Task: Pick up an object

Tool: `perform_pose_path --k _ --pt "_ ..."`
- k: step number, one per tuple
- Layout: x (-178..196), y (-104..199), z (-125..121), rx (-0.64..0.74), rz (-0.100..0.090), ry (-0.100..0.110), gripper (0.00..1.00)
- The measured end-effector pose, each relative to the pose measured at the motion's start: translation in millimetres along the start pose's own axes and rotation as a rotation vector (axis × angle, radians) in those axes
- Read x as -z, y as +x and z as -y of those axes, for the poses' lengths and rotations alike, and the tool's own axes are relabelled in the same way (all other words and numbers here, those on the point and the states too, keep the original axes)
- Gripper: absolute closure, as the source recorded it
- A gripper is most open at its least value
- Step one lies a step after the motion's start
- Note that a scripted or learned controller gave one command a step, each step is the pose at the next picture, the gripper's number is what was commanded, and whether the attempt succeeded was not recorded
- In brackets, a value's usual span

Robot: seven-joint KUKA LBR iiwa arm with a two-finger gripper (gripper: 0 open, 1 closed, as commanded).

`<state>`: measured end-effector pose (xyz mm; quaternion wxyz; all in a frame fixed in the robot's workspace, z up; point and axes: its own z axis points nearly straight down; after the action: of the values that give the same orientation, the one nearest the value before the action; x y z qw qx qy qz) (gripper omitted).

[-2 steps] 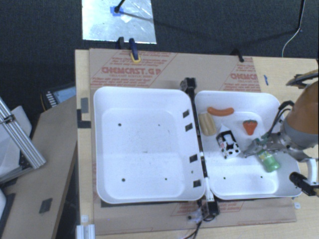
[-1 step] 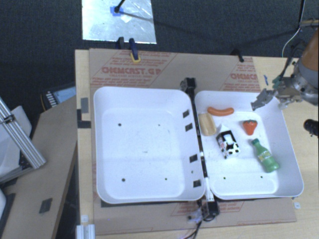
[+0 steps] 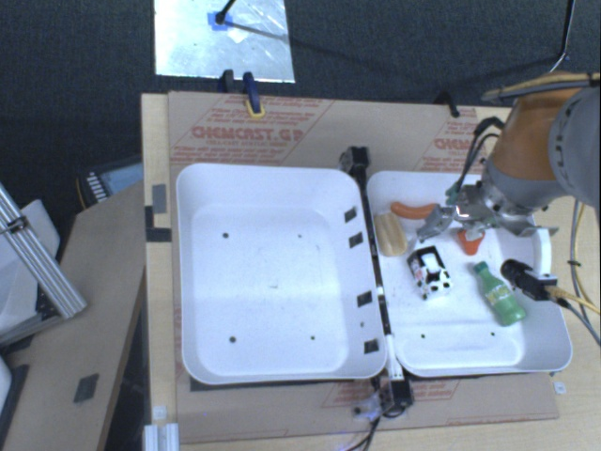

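In the right bin lie an orange sausage-shaped toy, a tan bread-like block, a black-and-white toy, a green bottle and a small orange-red piece. My gripper hangs low over the bin's far middle. It sits just right of the sausage toy, left of the orange-red piece and above the black-and-white toy. The wrist partly covers the orange-red piece. Nothing is seen held.
The left bin sits beside the right one, with a black-clipped divider between them. A brown board lies under both bins. A silver sheet lies beyond the bench.
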<state>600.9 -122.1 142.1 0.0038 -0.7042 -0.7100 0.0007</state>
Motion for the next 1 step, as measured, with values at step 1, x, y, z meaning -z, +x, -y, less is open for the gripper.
perform_pose_path --k 1 --pt "-60.2 39.7 34.4 -0.002 0.005 -0.007 0.0"
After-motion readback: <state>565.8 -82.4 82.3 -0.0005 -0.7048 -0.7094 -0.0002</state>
